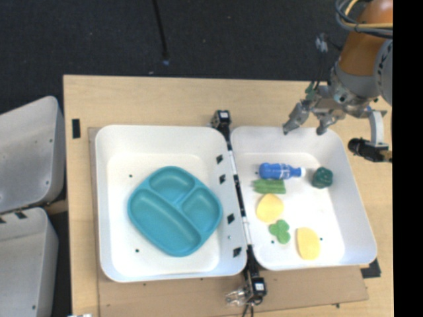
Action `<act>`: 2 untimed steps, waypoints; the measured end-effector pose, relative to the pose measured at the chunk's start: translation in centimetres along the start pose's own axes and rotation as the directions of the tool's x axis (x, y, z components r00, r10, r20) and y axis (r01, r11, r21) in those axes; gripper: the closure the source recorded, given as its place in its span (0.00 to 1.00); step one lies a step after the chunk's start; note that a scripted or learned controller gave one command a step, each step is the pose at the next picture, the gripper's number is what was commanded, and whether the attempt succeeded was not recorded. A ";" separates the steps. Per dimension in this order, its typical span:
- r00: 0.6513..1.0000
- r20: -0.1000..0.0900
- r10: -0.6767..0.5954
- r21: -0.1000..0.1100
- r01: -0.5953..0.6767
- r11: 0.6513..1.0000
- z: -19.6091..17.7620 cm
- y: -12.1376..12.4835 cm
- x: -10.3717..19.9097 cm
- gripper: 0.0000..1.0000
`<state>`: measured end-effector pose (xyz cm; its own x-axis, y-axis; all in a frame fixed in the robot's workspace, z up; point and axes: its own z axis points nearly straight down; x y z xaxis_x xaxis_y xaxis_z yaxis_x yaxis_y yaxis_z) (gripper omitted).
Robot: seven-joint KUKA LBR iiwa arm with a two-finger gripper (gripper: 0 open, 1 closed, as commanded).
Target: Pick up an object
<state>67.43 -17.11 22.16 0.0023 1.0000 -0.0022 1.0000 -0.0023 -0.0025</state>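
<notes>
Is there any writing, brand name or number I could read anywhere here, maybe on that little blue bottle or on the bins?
None can be read.
The blue bottle: any label is too small and blurred to make out.
The teal tray, the left bin and the right bin: plain surfaces, no lettering visible.
The small black clips between the bins: too small to tell whether they bear marks.

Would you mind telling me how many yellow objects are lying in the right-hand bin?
2. One yellow object lies near the bin's middle, just below the green block. The other yellow object lies near the front edge, right of the small green piece. None looks hidden.
</notes>
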 end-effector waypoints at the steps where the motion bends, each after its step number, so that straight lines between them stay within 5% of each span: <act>1: 1.000 -0.001 -0.003 0.001 0.003 1.000 6.3 0.3 0.1 0.00; 2: 1.000 0.000 -0.003 0.000 0.003 1.000 11.5 0.2 0.0 0.00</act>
<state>67.60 -17.15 10.64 -0.0011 1.0000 -0.0018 1.0000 0.0011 -0.0028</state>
